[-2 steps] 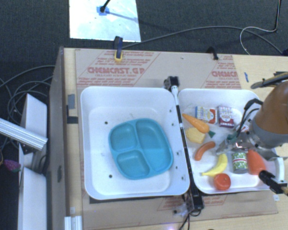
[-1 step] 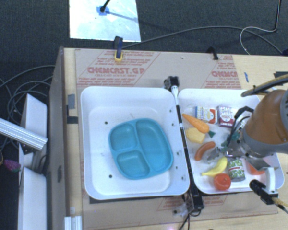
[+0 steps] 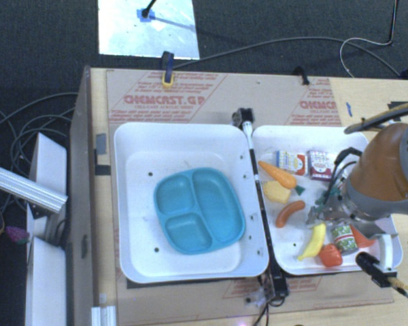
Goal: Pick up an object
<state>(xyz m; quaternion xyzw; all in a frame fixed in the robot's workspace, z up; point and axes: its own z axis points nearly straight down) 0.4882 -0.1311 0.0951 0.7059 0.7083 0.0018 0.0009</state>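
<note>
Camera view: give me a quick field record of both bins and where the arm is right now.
left bin: holds a blue divided plate, lying flat
right bin: holds toy food
far row: two small cartons
middle: carrot, pale yellow piece, sausage
near edge: banana, red piece, small can
arm: over the right bin's right side
gripper: low, just above the banana, between sausage and can
grasp: nothing seen between fingers
</note>
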